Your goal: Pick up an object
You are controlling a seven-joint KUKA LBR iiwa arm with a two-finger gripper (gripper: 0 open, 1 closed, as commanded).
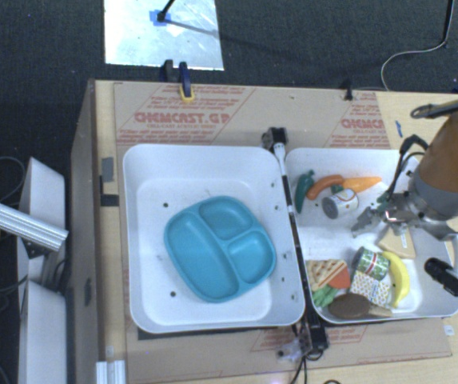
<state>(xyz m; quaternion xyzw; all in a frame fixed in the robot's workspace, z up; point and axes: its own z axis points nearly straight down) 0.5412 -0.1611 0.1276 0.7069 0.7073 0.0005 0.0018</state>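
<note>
The worktop (213,118) carries two shallow white bins side by side. The left bin (145,214) holds a blue divided plate (219,248), lying flat near the bin's centre and well apart from the arm. The right bin (312,230) holds a cluster of objects. Along its far side lie a green pepper-like item (303,189), an orange carrot (343,183) and, just beside them, a small grey-white cup (340,205) on its side. Along its near side lie a sandwich-like toy (328,274), a patterned can (371,272) tilted on its side, a yellow banana (400,277) touching the can's right edge, and a dark brown flat item (355,306) at the near wall. The arm (452,170) enters from the right and covers part of the right bin's right side. The hand (384,214) sits low over the middle of the right bin, between the far row and the near row. The cup lies just left of the hand; the can and banana lie just in front of it, nearer the camera. Nothing is visibly between the fingers; whether they stand apart or together cannot be determined at this resolution
</note>
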